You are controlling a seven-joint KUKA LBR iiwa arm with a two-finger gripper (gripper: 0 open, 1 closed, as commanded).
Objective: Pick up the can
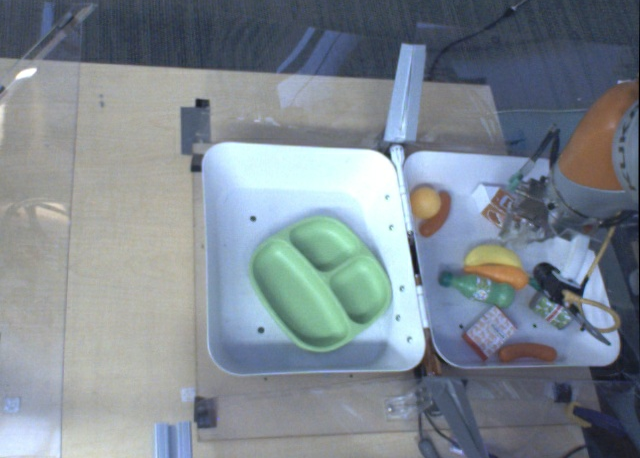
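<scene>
A small can point(552, 311) with a green and dark label lies on its side near the right edge of the right bin point(455, 171). My gripper point(524, 216) hangs over the upper part of that bin, beside a brown and white packet point(496, 208). It is well above and to the left of the can, not touching it. The grey wrist and orange band reach in from the right and hide the bin's upper right corner.
The right bin also holds an orange fruit point(427, 203), a banana point(494, 255) on a carrot point(500, 273), a green bottle point(478, 289), a patterned box point(490, 331) and a sausage point(527, 352). The left bin point(230, 246) holds a green divided plate point(318, 281).
</scene>
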